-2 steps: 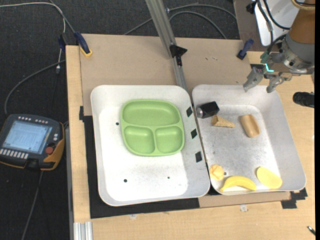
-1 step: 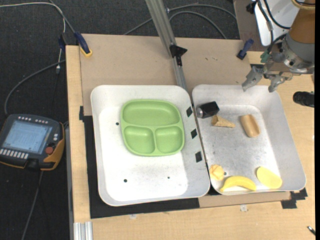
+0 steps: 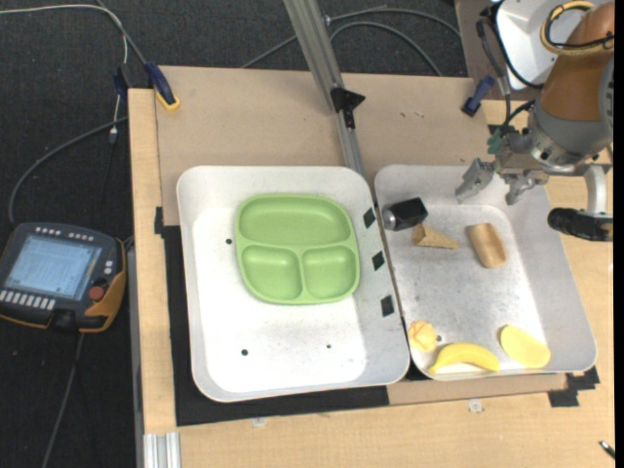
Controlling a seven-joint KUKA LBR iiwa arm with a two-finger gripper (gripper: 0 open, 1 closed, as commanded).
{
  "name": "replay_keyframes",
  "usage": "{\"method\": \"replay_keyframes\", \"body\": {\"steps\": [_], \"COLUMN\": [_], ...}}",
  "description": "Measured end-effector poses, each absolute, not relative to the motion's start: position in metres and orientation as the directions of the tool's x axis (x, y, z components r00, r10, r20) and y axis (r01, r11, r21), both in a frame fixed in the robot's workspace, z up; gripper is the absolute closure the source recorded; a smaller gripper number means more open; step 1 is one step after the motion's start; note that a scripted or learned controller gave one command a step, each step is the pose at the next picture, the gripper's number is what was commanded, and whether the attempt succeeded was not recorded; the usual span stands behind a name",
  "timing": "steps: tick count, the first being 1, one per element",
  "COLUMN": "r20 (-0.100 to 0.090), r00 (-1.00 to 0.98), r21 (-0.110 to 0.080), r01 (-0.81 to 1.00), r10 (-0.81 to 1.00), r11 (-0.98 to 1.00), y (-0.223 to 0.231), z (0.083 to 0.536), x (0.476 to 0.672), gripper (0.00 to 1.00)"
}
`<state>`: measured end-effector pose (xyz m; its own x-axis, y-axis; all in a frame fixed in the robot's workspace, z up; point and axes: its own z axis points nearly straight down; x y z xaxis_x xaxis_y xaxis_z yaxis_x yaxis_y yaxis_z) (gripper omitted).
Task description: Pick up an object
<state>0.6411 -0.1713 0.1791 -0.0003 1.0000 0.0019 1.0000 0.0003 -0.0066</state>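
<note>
At the frame's upper right, the gripper (image 3: pixel 495 182) hovers with fingers apart, holding nothing. The bread roll (image 3: pixel 486 244) lies just below it in the right bin (image 3: pixel 575 310).

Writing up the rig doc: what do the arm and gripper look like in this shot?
The arm has white-grey rounded shells, with an orange-tan band above a grey wrist. Dark cables loop along the upper casing. The gripper is bare grey metal, compact, with two slim splayed fingers.

No legible text, even on the teach pendant (image 3: pixel 60 276) screen.
</note>
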Motion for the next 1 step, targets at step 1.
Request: {"method": "replay_keyframes", "body": {"steps": [1], "r20": [0.001], "r00": [0.000], "r21": [-0.005], "r01": [1.000], "r10": [1.000], "r11": [0.000], "y": [-0.1704], "z": [0.1365], "x": [0.6369], "gripper": [0.00]}}
